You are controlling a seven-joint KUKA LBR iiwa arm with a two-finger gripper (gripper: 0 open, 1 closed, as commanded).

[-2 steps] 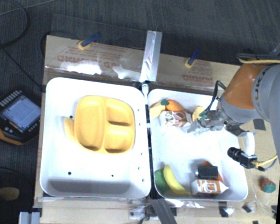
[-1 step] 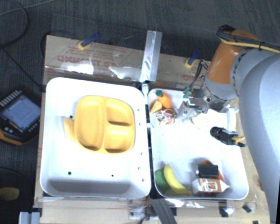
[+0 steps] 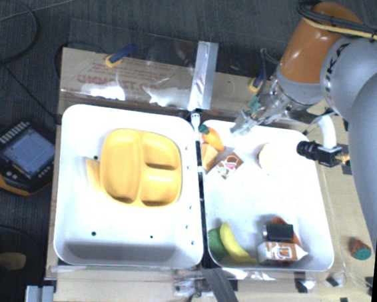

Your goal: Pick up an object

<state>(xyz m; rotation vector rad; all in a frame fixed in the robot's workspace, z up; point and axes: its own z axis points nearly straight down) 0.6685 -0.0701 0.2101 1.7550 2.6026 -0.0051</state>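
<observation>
My gripper [image 3: 241, 124] hangs over the far edge of the right bin [image 3: 318, 194], reaching down and to the left from the orange-banded wrist. Just left of it, at the bin's far left corner, lies an orange carrot-shaped toy [image 3: 211, 137]. A small red-and-white packet [image 3: 229, 163] and an orange wedge [image 3: 207, 157] lie a little nearer. A cream round piece [image 3: 269, 156] sits below the gripper to the right. At the bin's near side are a yellow banana [image 3: 233, 243], a green piece [image 3: 214, 239] and an orange-and-white carton [image 3: 280, 251] with a black block [image 3: 279, 229] on it.
The left bin [image 3: 74, 222] holds a yellow divided tray [image 3: 141, 166]. A raised divider [image 3: 197, 181] separates the two bins. A handheld controller [image 3: 20, 156] lies on the floor at left. Clear plastic sheet and tape [image 3: 203, 75] lie behind the bins.
</observation>
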